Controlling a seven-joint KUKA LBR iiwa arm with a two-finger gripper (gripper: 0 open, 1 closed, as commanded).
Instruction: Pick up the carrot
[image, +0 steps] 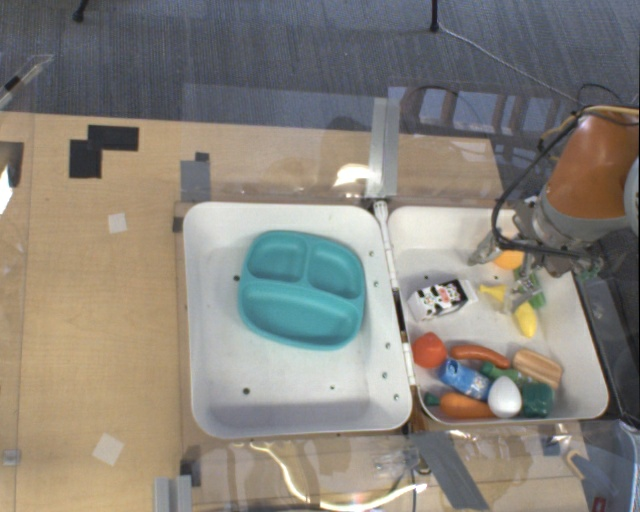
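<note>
The carrot (461, 405) is an orange tapered piece lying along the front wall of the right bin (430, 235), beside a white egg (505, 396). My gripper (528, 284) hangs over the far right part of that bin, well behind the carrot and apart from it. It sits just above a small orange piece (510, 260) and a yellow piece (525, 319). The wrist hides much of what lies under it.
The right bin also holds a red tomato (429, 350), a red-orange sausage (481, 355), a blue can (464, 378), a tan block (538, 365), a green piece (537, 401) and a black-and-white card (441, 296). A teal divided plate (300, 288) lies in the left bin (215, 380).
</note>
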